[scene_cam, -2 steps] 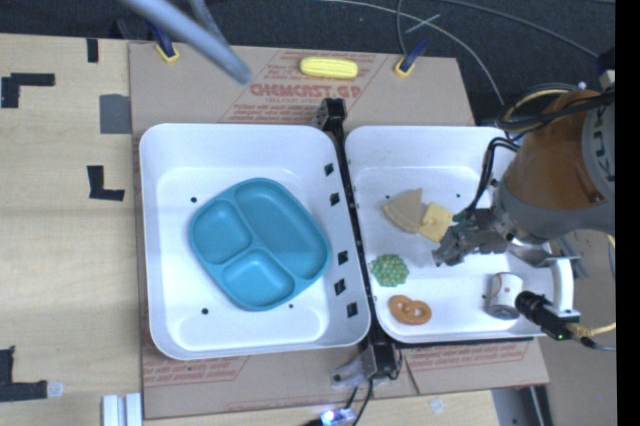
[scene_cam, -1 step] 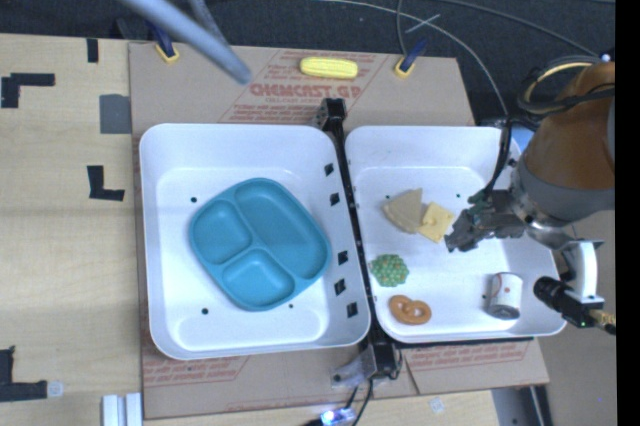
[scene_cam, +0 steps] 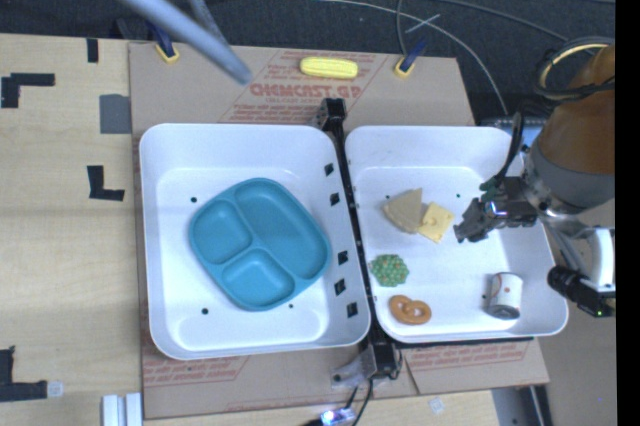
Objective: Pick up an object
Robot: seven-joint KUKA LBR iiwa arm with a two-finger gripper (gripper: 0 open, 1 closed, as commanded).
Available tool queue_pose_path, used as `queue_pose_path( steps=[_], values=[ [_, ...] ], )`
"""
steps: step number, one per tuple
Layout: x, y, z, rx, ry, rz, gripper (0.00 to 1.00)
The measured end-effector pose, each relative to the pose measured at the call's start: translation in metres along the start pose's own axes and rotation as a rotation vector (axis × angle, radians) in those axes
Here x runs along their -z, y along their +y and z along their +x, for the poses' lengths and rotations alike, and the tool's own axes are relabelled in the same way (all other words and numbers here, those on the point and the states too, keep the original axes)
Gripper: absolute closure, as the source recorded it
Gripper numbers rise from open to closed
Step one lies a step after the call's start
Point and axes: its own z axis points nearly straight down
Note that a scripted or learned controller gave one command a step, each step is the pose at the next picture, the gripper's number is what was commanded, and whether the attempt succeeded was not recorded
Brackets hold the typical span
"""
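Counting five items [scene_cam: 420, 212], one tray [scene_cam: 258, 242]

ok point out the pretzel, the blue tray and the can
pretzel [scene_cam: 410, 310], camera view, middle of its loops
blue tray [scene_cam: 259, 242], camera view, central divider
can [scene_cam: 503, 294], camera view, its side

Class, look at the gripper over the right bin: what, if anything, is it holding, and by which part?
Nothing is visibly held. The gripper hangs just right of the yellow cheese slice, with no object seen between its fingers.
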Motion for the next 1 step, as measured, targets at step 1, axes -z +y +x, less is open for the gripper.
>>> queue_pose_path(
  steps=[1],
  values=[
    [-0.0138,0.0290,0.0478,0.005,0.002,0.005,1.00]
  ],
)
